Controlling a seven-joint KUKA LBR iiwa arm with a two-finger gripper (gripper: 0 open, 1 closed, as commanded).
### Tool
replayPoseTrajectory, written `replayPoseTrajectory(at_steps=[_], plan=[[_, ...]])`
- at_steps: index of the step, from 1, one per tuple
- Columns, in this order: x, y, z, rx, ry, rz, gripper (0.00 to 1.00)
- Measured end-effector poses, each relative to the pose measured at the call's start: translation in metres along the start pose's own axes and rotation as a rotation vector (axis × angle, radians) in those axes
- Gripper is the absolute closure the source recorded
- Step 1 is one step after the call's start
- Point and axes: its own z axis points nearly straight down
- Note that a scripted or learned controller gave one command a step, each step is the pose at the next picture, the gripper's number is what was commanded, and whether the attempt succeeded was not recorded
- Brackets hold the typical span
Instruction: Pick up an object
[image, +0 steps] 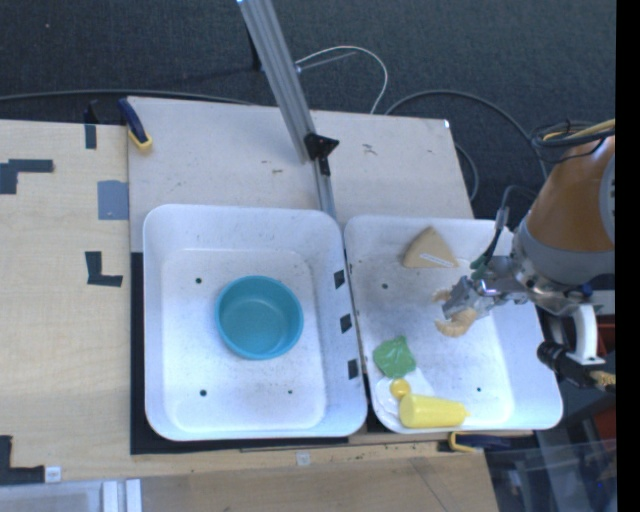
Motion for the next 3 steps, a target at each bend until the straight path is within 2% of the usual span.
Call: replayPoseTrajectory(at_steps=[1, 2, 3], plan=[[-0.007, 0.0, -0.045, 0.001, 0.0, 0.001, 1.0], [0.043, 0.021, -0.05, 0.004, 0.003, -0.005, 1.0], [0.091, 0.045, -0.034, 0.007, 0.002, -0.004, 1.0]])
